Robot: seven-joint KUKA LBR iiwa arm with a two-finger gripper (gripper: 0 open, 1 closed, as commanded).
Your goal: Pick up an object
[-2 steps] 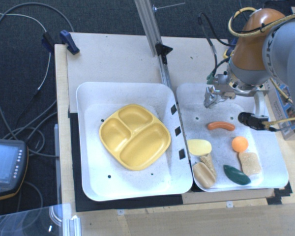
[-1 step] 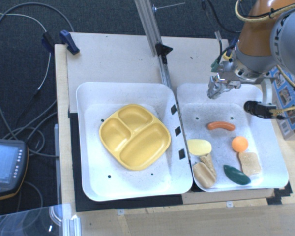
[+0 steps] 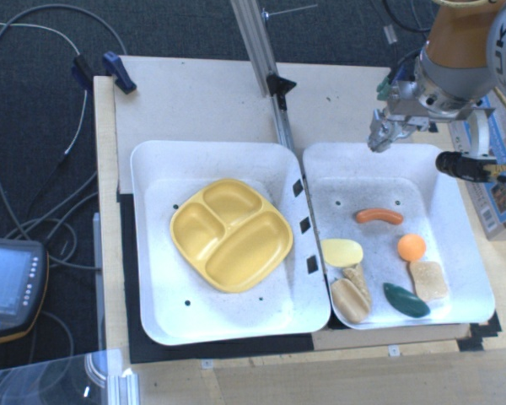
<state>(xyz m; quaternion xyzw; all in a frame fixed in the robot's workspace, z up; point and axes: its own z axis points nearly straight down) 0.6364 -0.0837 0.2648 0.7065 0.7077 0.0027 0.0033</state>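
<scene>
Nearest, in the right bin (image 3: 455,226), lie a tan bun (image 3: 352,298), a dark green piece (image 3: 406,301) and a beige block (image 3: 427,280). Beyond them sit a yellow lump (image 3: 341,251), an orange ball (image 3: 411,247), then a sausage (image 3: 379,217). The left bin (image 3: 152,184) holds a yellow divided plate (image 3: 230,234). My gripper (image 3: 379,138) hangs over the right bin's far rim, seemingly holding nothing; I cannot tell how far my jaws are parted.

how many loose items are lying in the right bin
6 in the right white bin: red sausage farthest back, orange ball, pale yellow oval piece, tan bun-like piece, beige bread-like block, dark green pod-shaped piece nearest front.
</scene>
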